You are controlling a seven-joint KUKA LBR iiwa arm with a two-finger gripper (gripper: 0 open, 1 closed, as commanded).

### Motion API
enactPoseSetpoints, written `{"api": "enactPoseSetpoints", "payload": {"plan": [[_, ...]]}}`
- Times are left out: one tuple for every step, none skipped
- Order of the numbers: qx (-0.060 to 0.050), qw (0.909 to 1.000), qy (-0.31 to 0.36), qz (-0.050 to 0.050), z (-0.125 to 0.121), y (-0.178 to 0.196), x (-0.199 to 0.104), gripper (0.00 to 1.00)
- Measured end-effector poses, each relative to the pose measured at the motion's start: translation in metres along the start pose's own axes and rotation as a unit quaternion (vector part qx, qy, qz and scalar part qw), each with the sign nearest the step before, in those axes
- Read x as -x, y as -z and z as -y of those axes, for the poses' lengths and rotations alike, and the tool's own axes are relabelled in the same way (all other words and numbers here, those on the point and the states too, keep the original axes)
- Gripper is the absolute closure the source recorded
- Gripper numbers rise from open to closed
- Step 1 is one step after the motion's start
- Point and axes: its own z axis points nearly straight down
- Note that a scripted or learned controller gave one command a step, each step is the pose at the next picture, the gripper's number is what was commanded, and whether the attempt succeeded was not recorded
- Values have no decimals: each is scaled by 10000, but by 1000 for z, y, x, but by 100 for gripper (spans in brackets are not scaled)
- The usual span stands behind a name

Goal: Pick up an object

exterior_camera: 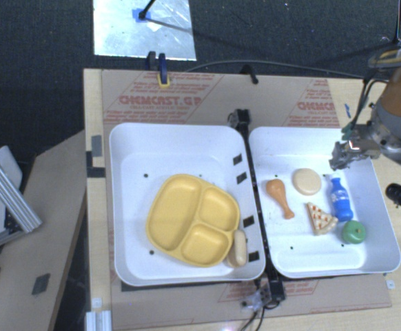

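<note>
The right bin holds an orange chicken drumstick, a round cream bun, a blue bottle, a pizza slice and a green apple. My gripper hangs over the right bin's far right part, just above and right of the bun and above the bottle's white cap. Nothing shows between its fingers, and their spread is too small to make out.
The left bin bears a yellow divided tray with a tan bread roll leaning at its right edge. A black clip bar runs between the bins. The arm's grey body enters from the right.
</note>
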Motion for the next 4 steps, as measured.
{"api": "enactPoseSetpoints", "payload": {"plan": [[-4, 10000, 30, -12, 5, 9, -58, 100], [-8, 10000, 27, -13, 9, 17, -113, 100], [-14, 10000, 34, -18, 15, 11, -177, 100], [-10, 10000, 30, -16, 17, 13, -229, 100]]}}
